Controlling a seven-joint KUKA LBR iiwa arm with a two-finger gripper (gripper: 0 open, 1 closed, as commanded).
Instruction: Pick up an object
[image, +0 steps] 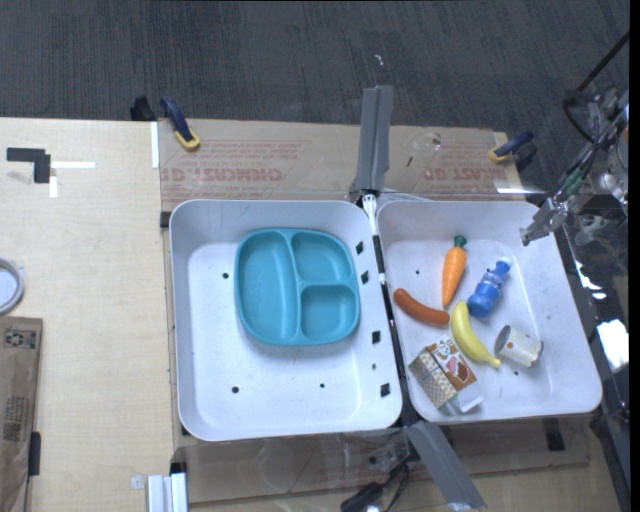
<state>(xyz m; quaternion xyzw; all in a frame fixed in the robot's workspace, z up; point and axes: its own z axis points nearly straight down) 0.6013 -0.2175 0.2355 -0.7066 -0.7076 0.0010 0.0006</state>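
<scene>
From the camera view, nothing is picked yet: the carrot (454, 272), sausage (421, 308), banana (470, 336), blue bottle (488, 290), cup (518, 347) and carton (443, 372) all lie in the right bin (570, 300), while the end effector (548, 218) hangs at that bin's far right rim, its grip state impossible to tell.

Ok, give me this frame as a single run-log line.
pincer: over right white bin's far right corner, grip unclear | right bin: orange carrot, blue bottle, yellow banana | left bin: teal divided tray

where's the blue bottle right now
In the camera view, the blue bottle lies in the right bin, between the carrot and the white cup.
</scene>
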